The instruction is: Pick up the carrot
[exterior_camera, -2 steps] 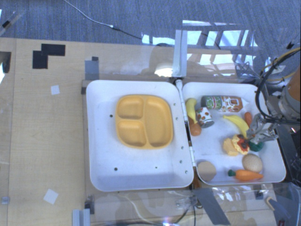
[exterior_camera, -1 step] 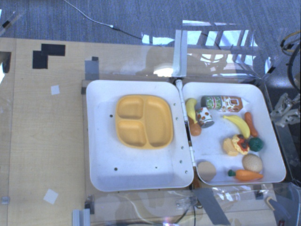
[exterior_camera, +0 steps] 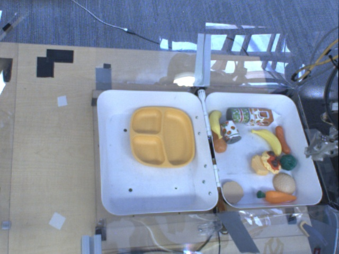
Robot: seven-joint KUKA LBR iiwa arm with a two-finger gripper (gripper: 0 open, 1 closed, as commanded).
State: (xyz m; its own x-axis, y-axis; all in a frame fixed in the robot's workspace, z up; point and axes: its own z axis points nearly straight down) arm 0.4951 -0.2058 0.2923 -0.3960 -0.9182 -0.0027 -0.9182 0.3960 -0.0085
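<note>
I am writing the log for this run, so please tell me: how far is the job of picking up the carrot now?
Nothing looks done yet. The carrot lies on the floor of the right bin, at its near edge, beside a beige egg-shaped item. Nothing is in hand: the gripper is at the bin's right rim, away from the carrot. Left: reaching the carrot, grasping it and lifting it.

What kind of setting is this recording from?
Probably a robotics lab bench: two white bins side by side, toy food such as a carrot and bananas, and loose cables on carpet.
</note>
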